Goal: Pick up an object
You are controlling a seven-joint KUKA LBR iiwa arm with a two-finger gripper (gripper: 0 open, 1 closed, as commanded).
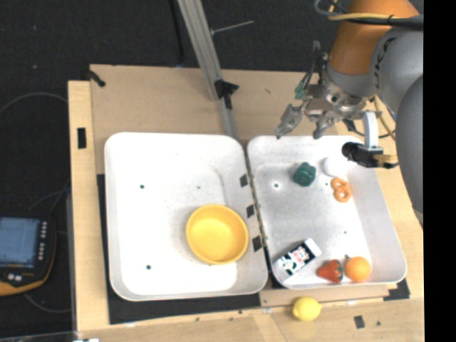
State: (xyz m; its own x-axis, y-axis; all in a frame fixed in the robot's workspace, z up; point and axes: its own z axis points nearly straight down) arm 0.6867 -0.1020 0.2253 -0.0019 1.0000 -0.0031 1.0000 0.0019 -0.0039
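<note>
Nearest the camera, a yellow lemon [306,308] lies on the bench outside the bins, just beyond the near rim of the right bin [377,212]. Inside that bin sit a smooth orange [358,268] touching a glossy red pepper-like piece [329,271], a flat black-and-white carton [298,256], a dark green knobbly block [304,174], an orange pretzel-shaped loop [341,189] and a white rounded item [333,166]. A round yellow bowl [217,234] rests in the left bin [142,162]. The gripper [305,123] hovers over the right bin's far rim, fingers apart and holding nothing. Descending there would likely strike the rim; smooth round pieces may roll from the fingers.
</note>
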